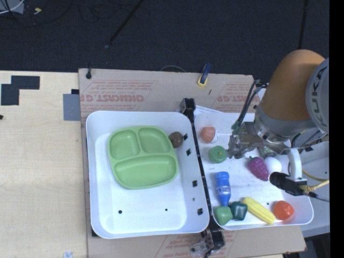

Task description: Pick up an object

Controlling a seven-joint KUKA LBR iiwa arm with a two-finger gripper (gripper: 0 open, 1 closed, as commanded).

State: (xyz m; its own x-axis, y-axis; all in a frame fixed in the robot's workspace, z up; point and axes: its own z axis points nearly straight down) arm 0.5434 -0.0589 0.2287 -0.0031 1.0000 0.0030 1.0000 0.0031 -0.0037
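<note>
The left bin [102,198] is carrying a green divided plate [143,157], with a small brown ball [176,139] sitting just beside the plate's upper right corner. The right bin [306,214] is lying just right of that plate's bin. In it, nearest the plate, a green apple [217,154] is resting. The gripper [236,149] is hovering just beside that apple; how its claw stands cannot be told. Farther from the plate are lying a blue bottle [222,186], yellow corn [258,209], purple grapes [258,167], a pink fruit [208,134] and a red tomato [283,209].
</note>
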